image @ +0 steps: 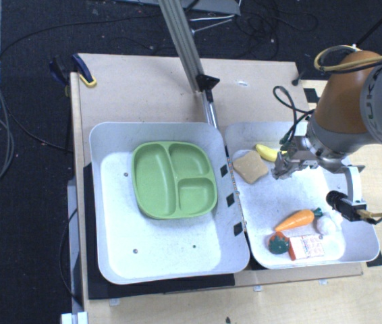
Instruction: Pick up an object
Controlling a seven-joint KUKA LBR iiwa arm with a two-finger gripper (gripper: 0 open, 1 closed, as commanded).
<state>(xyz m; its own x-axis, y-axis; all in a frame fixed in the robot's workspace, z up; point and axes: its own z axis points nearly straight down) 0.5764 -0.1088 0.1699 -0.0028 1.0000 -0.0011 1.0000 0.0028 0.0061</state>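
Grey and orange, the arm is hanging its gripper over the right bin, just beside a banana and bread slice; its grip I cannot tell.

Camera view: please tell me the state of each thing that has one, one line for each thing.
green divided plate: upright, flat in the left bin, compartments bare.
bread slice: lying flat in the right bin.
banana: lying beside the bread slice.
carrot: lying on its side.
red-and-white carton: lying flat.
gripper: low over the right bin, beside the bread slice.
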